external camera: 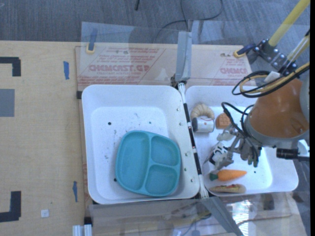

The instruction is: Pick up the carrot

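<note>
An orange carrot (230, 175) with a green stem end lies flat near the front of the right bin (285, 178), pointing right. My gripper (242, 151) hangs just above and slightly right of it, under the orange band of the arm (278, 109). The dark fingers (254, 157) point down toward the bin floor with a gap between them, and nothing sits in that gap. The carrot is apart from the fingers.
In the right bin lie a hot dog (228, 188) at the front edge, a black-and-white toy (219, 155), a silver can (203, 125), a croissant (202, 110) and a small tan item (224, 120). A teal divided plate (148, 163) lies in the left bin (98, 102).
</note>
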Robot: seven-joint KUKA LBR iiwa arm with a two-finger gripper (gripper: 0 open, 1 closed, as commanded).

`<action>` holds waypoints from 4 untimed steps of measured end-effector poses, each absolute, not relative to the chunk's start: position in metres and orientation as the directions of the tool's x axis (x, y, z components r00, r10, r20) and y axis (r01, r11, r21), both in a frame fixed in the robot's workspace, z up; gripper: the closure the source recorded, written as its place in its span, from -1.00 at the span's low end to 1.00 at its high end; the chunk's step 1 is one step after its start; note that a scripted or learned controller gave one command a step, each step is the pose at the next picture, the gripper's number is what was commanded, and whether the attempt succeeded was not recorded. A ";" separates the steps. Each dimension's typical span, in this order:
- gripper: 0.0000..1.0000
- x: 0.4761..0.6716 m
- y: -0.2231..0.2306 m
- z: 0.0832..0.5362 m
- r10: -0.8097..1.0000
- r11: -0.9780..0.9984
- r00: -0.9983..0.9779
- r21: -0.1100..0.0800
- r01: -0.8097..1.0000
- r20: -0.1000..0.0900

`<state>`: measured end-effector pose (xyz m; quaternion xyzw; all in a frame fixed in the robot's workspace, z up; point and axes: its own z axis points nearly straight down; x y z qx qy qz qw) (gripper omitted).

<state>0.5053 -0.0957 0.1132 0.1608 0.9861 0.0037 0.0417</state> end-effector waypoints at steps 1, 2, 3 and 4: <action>-1.00 0.499 -0.098 0.104 -0.006 1.000 -0.998 -0.008 -0.005 -0.058; 1.00 0.494 -0.097 0.107 -0.002 1.000 -0.999 -0.004 -0.002 -0.045; 1.00 0.492 -0.072 0.185 0.134 0.991 -0.991 0.002 0.134 -0.005; 1.00 0.494 -0.072 0.196 0.137 0.991 -0.991 0.003 0.137 -0.013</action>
